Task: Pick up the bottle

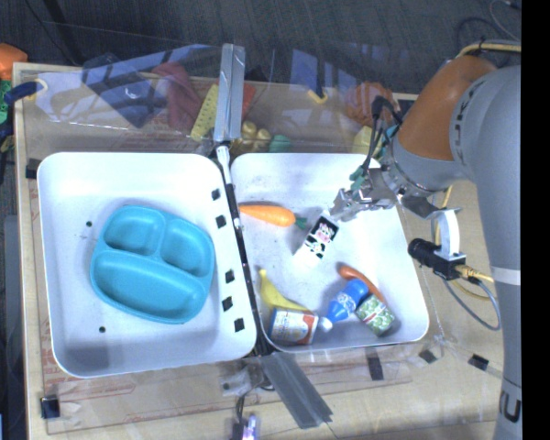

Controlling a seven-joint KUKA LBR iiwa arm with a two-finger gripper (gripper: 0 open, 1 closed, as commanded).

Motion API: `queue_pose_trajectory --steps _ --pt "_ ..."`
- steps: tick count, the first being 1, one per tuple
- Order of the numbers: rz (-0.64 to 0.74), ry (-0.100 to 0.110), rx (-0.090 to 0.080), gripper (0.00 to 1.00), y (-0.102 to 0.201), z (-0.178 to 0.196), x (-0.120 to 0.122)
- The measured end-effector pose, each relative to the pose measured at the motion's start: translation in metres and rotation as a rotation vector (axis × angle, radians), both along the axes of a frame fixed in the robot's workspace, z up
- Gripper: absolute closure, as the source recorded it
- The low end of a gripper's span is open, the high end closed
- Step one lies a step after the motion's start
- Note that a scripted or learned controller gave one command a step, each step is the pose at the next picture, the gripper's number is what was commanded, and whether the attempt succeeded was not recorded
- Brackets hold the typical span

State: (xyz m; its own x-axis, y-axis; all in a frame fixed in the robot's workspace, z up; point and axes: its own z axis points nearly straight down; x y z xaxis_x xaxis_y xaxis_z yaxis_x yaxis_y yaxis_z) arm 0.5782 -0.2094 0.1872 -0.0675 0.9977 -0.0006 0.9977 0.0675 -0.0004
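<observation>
White bottle (320, 236) with black markings, tilted in the right bin (399, 246) near frame centre, pinched at its top end by the gripper (345, 207). Grasp apparently made; lifting next. Calls for a steady rise clear of the carrot (268, 214).

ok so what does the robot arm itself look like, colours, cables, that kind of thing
The arm is a thick, rounded grey body with a broad orange band above the wrist. Dark cables, one of them greenish, run down beside the wrist to the gripper, a small cluster of silvery metal parts. A white bracket with a black fitting hangs off the arm's lower side, trailing a thin cable.
</observation>
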Motion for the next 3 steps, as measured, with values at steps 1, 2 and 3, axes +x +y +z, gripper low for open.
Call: queue_pose_trajectory --steps 1,2,3 --pt "0.0 0.001 0.0 0.0 0.0 0.0 0.0" --pt "0.043 0.003 0.002 0.0 0.0 -0.096 -0.041" --pt "0.314 -0.001 0.002 0.0 0.007 -0.095 -0.094"
